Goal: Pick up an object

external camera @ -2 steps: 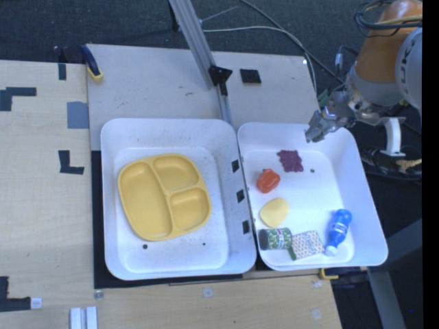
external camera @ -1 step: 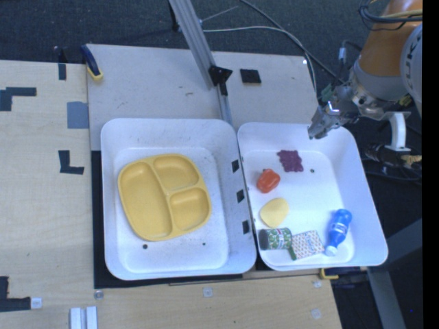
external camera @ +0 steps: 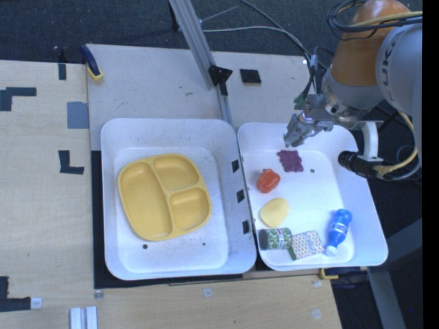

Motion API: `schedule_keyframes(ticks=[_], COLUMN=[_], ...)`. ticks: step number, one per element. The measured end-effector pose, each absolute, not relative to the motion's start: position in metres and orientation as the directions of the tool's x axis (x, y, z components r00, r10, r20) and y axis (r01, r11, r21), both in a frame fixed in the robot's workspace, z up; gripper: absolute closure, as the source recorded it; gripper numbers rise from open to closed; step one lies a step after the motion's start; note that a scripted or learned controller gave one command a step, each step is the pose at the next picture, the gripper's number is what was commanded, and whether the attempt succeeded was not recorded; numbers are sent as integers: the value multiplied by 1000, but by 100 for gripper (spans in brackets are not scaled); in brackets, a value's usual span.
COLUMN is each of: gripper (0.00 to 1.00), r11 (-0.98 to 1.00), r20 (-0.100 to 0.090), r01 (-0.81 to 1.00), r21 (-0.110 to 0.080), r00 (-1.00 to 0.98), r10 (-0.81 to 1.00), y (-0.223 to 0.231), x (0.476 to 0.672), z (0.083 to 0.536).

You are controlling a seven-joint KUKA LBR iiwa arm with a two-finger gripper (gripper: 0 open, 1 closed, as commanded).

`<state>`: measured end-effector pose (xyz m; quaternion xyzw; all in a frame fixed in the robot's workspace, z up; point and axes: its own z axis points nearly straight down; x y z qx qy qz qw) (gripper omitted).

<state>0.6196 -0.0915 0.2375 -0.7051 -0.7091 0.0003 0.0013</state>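
Front of right bin: a green-and-white packet (external camera: 291,241) lies by the near wall, a blue bottle (external camera: 337,229) just to its right.
Middle of right bin: a yellow lemon-shaped piece (external camera: 274,212), an orange-red piece (external camera: 268,180) behind it, a purple bunch (external camera: 291,160) further back.
Left bin (external camera: 113,184): holds a yellow divided plate (external camera: 164,195).
Gripper (external camera: 295,137): hangs over the right bin's (external camera: 367,211) far side, just above the purple bunch, with nothing held.
Fingers: whether spread or pressed together cannot be told.
Worktop (external camera: 41,197): pale wood.
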Motion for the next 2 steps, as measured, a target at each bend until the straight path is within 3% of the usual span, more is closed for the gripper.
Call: schedule_keyframes(ticks=[2], gripper=[100], r11=[7], r20=[2], r01=[1000], r21=[-4], r00=[-7], r10=[1000], y=[17], x=[609], z=[220])
